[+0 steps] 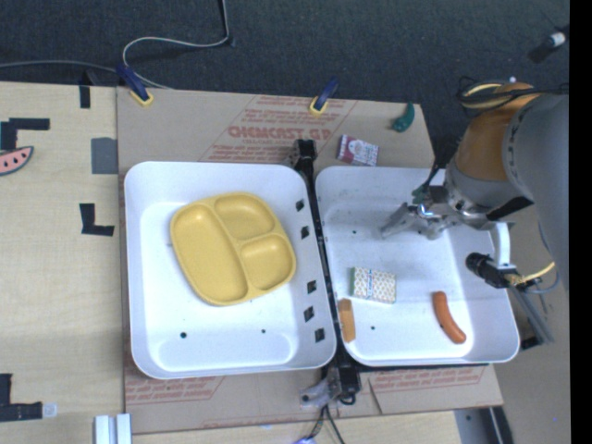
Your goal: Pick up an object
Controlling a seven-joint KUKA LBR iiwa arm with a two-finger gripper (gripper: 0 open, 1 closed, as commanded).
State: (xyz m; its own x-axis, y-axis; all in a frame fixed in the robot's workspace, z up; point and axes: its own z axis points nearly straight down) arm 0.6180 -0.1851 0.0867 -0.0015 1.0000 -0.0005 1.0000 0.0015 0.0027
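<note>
— Camera view from above, what did it show of you?

— My arm (504,155) came in from the right, grey with its orange band, and my pincer (400,222) hung over the upper part of the right bin (481,340). My fingers stood spread apart, pointing toward the bin's left side, with nothing between them.

— Where were the things you could have taken?

— All lay lower in that same bin, well apart from my pincer. A small patterned packet (374,285) sat near the middle. An orange sausage (450,316) lay slantwise toward the lower right corner. A brownish stick-shaped piece (346,319) rested against the left wall, near the bottom.

— And the other bin?

— The left bin (157,340) carried a yellow divided plate (233,247), tilted a little. On the cardboard worktop (259,128) beyond the bins I saw a small red wrapper (357,150) and a green bit (404,117).
</note>
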